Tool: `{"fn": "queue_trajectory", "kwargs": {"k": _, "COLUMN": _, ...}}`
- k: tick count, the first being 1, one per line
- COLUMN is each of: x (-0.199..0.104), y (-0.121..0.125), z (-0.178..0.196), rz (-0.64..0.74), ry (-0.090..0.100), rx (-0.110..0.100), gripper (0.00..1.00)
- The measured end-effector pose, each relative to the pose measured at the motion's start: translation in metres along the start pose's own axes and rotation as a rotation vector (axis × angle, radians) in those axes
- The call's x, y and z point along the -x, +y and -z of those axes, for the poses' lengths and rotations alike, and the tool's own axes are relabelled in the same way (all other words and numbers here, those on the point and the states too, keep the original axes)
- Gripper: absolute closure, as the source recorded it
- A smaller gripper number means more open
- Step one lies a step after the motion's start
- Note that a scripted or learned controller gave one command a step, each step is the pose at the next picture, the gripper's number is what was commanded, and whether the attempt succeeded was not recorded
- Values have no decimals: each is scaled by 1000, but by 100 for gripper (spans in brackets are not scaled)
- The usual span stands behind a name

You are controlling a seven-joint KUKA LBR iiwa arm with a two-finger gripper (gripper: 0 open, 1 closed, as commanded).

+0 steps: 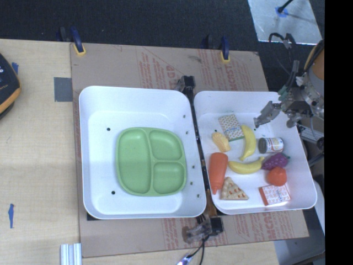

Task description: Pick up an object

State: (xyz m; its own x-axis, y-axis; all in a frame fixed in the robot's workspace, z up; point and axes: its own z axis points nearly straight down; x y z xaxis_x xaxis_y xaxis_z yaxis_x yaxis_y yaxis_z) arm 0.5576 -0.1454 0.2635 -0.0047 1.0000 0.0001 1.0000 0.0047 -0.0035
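White plastic forms two shallow bins side by side on a cardboard-covered bench. One left bin (94, 148) holds one pale green divided plate (150, 160) with three compartments. One right bin (309, 192) holds toy food: one orange carrot (218, 170) at its left edge, one small yellow piece (220, 142) beside it, one waffle wedge (233, 190) at the near side, one patterned packet (230, 126), two bananas (249, 141) and (245, 165), one small can (271, 144), one bunch of purple grapes (274, 160), one red tomato (277, 176) and one red-and-white carton (274, 194). At the far right, one gripper (266, 115) hangs over the bin's far right part, above the can, its fingers spread apart and grasping nothing.
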Motion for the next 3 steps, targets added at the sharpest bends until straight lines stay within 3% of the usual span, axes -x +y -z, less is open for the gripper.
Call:
{"fn": "queue_trajectory", "kwargs": {"k": 1, "x": -19, "y": 17, "z": -145, "rz": -2, "ry": -6, "rx": 15, "gripper": 0}}
{"fn": "queue_trajectory", "kwargs": {"k": 2, "x": -5, "y": 57, "z": -172, "rz": 1, "ry": 0, "rx": 1, "gripper": 0}}
{"fn": "queue_trajectory", "kwargs": {"k": 3, "x": 27, "y": 39, "z": -171, "rz": -2, "ry": 0, "rx": 0, "gripper": 0}}
